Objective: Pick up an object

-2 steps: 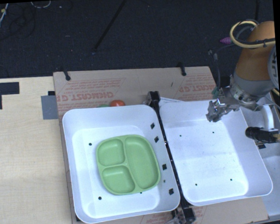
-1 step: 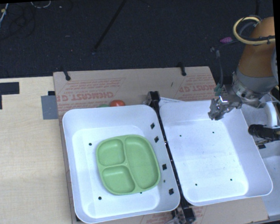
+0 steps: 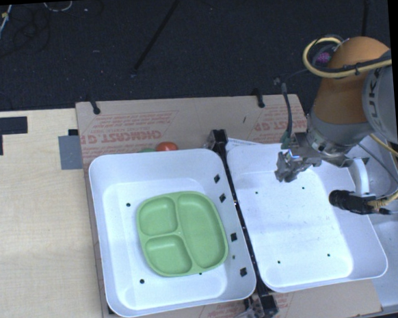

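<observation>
Green plate (image 3: 182, 233) in left bin (image 3: 113, 196), well apart from pincer (image 3: 287, 170), grip state unclear

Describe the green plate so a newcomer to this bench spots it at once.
Start at the two white bins lying side by side and take the left bin, the one away from the arm. In the middle of its floor lies the green plate, flat and rounded. Its light green colour and three compartments set it apart from the plain white bin.
</observation>
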You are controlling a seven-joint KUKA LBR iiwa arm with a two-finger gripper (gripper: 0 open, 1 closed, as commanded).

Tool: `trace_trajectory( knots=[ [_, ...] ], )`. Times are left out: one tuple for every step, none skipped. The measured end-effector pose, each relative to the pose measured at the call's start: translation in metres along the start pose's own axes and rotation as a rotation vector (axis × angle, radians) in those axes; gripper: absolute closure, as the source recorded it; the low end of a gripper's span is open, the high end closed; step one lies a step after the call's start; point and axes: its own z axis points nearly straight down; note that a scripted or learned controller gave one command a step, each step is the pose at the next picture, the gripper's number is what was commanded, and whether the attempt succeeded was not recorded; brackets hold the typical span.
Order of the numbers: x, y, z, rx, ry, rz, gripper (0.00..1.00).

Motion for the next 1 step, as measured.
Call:
trace_trajectory(
  knots=[
    [0.0538,-0.0202,-0.0109,-0.001,0.0,-0.001,1.0]
  ],
)
